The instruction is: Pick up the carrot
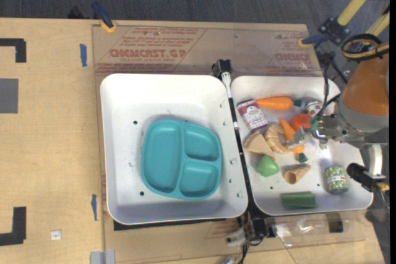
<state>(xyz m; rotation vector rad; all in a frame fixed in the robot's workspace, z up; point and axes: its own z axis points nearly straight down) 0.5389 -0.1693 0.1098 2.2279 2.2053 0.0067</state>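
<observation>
- The carrot [275, 103] lies flat near the far wall of the right bin [312, 206], tapered, smooth and orange, just beside a small packet [250, 114].
- My claw [317, 127] hangs low to its right, among small toy foods; whether it is open or holding anything, I cannot tell.
- I judge I should close across the thick middle, since the round plastic may slip.
</observation>
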